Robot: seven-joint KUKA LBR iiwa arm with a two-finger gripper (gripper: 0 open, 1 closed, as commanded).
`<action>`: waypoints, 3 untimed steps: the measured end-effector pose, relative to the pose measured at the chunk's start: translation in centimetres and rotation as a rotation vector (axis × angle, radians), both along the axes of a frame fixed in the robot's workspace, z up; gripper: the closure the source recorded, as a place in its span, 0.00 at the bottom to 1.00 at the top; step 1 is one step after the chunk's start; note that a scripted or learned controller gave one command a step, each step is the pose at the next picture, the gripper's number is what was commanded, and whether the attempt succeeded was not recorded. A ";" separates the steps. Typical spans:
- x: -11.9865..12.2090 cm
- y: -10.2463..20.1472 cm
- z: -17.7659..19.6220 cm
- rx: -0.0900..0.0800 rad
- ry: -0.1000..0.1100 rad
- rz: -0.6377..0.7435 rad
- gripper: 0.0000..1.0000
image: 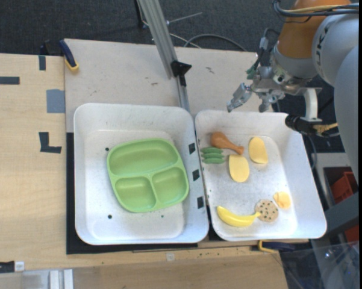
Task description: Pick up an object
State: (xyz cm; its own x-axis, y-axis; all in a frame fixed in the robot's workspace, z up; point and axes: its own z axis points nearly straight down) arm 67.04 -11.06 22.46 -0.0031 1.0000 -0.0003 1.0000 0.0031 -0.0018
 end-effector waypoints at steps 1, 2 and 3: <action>0.0 0.0 0.0 0.000 0.000 0.000 0.00; 0.6 0.7 -5.1 0.000 0.004 0.000 0.00; 0.1 1.3 -9.7 0.000 0.004 -0.001 0.00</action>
State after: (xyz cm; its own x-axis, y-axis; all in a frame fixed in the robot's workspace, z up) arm 67.18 -9.81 12.80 -0.0023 1.0000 -0.0007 1.0000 0.0023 -0.0056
